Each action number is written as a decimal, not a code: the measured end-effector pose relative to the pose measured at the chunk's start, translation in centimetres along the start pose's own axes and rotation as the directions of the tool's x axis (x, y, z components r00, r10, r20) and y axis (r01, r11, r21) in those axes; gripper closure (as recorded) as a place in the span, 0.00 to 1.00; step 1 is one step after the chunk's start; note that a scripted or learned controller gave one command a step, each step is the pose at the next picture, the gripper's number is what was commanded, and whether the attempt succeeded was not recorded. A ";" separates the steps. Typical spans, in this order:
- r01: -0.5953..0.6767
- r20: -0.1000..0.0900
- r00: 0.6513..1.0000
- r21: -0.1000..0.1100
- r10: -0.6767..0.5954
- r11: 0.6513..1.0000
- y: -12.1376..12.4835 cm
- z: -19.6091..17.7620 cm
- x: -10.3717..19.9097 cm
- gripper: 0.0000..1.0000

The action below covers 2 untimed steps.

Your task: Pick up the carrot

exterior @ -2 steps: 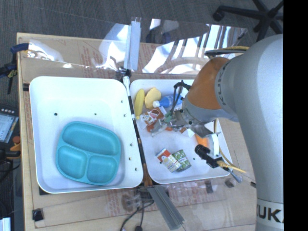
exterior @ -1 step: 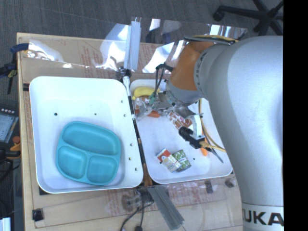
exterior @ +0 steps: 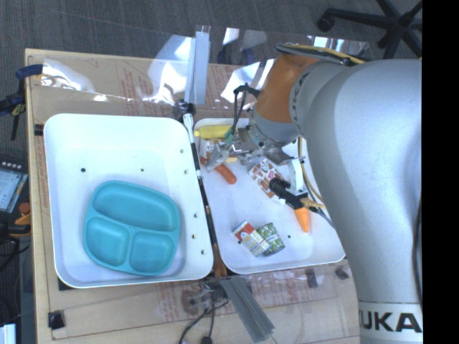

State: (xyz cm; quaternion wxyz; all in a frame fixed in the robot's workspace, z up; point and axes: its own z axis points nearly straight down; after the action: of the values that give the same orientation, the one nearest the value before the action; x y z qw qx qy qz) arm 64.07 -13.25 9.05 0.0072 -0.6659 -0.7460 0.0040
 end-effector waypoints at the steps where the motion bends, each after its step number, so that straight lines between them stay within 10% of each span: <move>1: 0.007 0.008 1.000 0.002 -0.007 1.000 -0.1 -1.0 -0.2 1.00; 2: 0.008 0.007 1.000 0.002 -0.008 1.000 0.0 -1.0 -0.2 0.00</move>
State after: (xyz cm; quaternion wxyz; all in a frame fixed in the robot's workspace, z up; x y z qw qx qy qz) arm 64.07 -13.46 10.04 0.0053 -0.6630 -0.7486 0.0074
